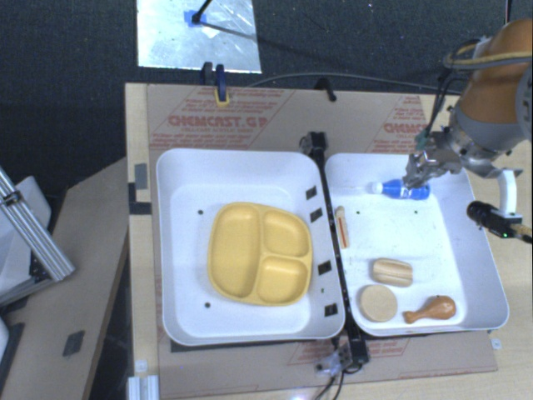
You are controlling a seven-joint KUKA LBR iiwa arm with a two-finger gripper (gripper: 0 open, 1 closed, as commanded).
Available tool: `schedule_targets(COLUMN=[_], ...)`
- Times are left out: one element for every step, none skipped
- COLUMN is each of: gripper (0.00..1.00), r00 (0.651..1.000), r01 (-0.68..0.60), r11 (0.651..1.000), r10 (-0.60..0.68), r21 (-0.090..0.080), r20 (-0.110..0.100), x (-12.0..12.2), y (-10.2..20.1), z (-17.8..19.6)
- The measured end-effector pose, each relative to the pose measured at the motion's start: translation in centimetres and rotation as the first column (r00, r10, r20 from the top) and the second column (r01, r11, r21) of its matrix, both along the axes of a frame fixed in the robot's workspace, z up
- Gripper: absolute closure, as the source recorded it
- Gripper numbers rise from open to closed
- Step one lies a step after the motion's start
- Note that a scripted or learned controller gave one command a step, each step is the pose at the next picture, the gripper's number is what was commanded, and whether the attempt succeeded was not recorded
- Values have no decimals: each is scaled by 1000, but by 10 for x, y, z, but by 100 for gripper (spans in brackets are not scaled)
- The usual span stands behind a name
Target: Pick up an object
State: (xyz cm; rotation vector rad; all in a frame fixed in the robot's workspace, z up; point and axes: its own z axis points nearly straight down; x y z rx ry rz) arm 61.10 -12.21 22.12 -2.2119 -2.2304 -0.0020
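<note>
While the arm reaches in from the right, its gripper [414, 176] hangs low over the far end of the right bin [475, 248], right at a small blue and white bottle [398, 190] lying on its side there. Whether it grips or merely touches the bottle I cannot tell. Nearer lie a bread roll [391, 271], a round cracker [377, 302] and a drumstick [431, 309]; a yellow divided plate [259, 253] sits in the left bin [179, 248].

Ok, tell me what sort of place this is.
Most likely a robotics lab test bench, not a kitchen. A grey and orange robot arm reaches over two white bins clamped side by side on a board. Toy food, such as a drumstick, and a yellow divided plate lie in them.
</note>
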Motion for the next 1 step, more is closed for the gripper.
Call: schedule_targets(gripper=[100], r00=[1000], r01=[1], r11=[1000], r10=[-1], r21=[0], r20=[-1], x=[-19], y=[45], z=[2])
